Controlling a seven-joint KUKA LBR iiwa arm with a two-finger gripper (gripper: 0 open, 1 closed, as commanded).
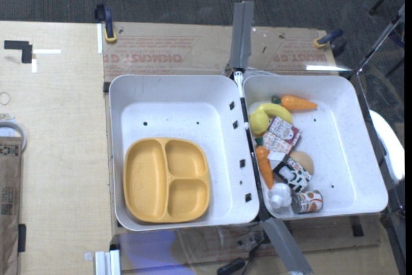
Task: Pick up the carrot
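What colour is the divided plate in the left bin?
Yellow-orange all over, seen clearly in the camera view: the divided plate lies flat in the left bin.

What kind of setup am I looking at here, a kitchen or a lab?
Likely a robot test bench, not a kitchen: two white bins sit side by side on a clamped cardboard sheet, one holding toy food such as a carrot, the other a yellow divided plate.
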